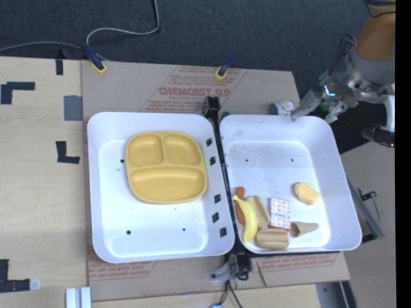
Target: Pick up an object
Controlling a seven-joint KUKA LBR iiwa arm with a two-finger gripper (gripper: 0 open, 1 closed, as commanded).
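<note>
The end effector (308, 106) hangs at the far right corner of the right bin (321, 133), just outside its rim, below the arm's orange band (376, 40); whether it is clenched or released cannot be told from here, and nothing shows in its grip. Nearest it inside the bin, toward the near side, lies a small yellow piece (306, 193). Farther on, along the near wall, sit a cone-shaped toy (303, 229), a pink patterned packet (280, 212), a tan roll (271, 239), another tan piece (259, 210), a banana (248, 217) and an orange bit (239, 192), crowded together. Well apart, beyond the divider, the left bin (109, 236) holds a yellow sectioned plate (166, 167). Both bins rest on cardboard (148, 88) on the desk (32, 191).
</note>
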